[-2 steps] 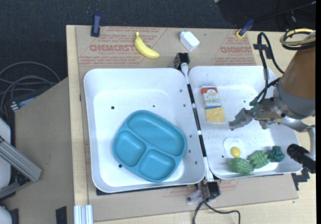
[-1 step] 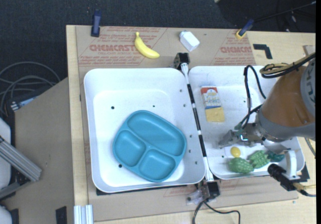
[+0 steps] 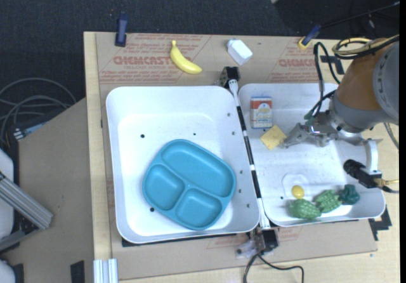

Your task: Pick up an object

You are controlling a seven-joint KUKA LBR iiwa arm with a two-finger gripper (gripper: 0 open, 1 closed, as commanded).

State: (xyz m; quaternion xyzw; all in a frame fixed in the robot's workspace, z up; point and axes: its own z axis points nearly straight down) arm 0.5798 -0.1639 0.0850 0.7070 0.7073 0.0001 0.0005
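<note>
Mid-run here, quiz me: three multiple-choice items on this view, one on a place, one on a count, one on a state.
1. Where is the banana?
A. In the left bin
B. On the bench behind the left bin
C. In the right bin

2. How many compartments has the blue tray?
A. Two
B. Three
C. Five

3. How does the blue tray lie?
A. Flat, open side up
B. Upside down
C. Leaning on the bin wall

Answers: 1 B, it lies on the cardboard outside the bins. 2 B, three hollows show. 3 A, its hollows face up in the left bin.
</note>
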